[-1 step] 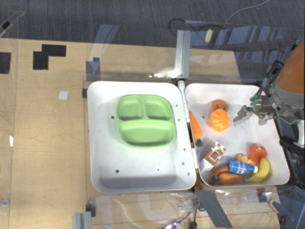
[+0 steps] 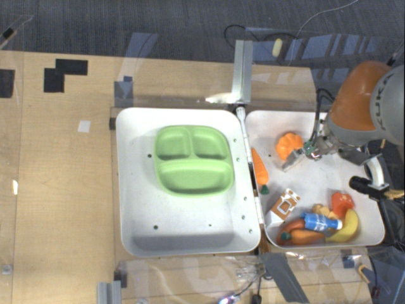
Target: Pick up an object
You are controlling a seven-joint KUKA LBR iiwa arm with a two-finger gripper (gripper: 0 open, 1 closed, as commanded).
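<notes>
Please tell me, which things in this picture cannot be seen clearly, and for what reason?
- Gripper, camera view: too small and blurred to judge its state or any contact with the orange toy.
- Carrot: partly hidden by the wall between the bins.
- Blue bottle, banana and red toy: piled together; what lies under them is hidden.
- Arm: cut off by the right edge.

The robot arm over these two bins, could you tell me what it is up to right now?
The arm reaches in from the right, and its gripper hangs over the right bin, right beside an orange toy. It holds nothing yet. More toys are piled at the bin's near edge, among them a banana and a blue bottle. The left bin holds a green divided plate.
</notes>
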